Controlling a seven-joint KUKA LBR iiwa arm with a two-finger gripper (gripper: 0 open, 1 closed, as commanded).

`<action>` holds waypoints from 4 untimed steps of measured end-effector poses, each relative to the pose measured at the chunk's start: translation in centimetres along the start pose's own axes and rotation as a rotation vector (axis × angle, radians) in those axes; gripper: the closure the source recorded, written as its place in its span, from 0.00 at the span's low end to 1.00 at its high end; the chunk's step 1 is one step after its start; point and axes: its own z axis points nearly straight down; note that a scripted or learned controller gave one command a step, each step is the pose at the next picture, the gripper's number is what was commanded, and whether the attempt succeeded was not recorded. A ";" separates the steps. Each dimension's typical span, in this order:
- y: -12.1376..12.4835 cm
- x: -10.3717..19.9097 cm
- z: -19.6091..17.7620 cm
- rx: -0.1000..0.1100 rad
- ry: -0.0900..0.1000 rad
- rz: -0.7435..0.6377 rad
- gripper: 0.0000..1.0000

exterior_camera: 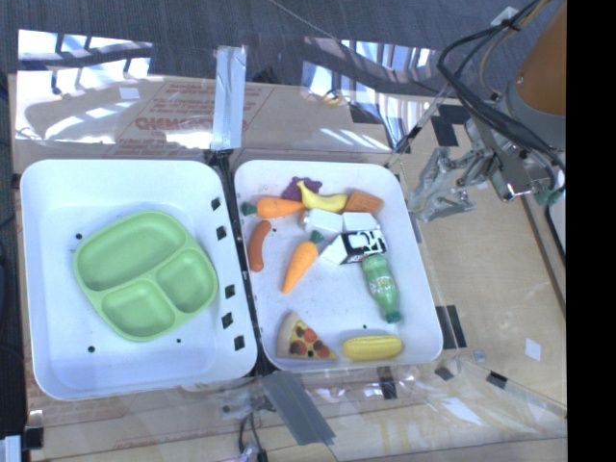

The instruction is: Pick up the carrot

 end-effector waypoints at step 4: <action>-1.2 -1.5 1.8 -0.004 0.002 -0.382 1.00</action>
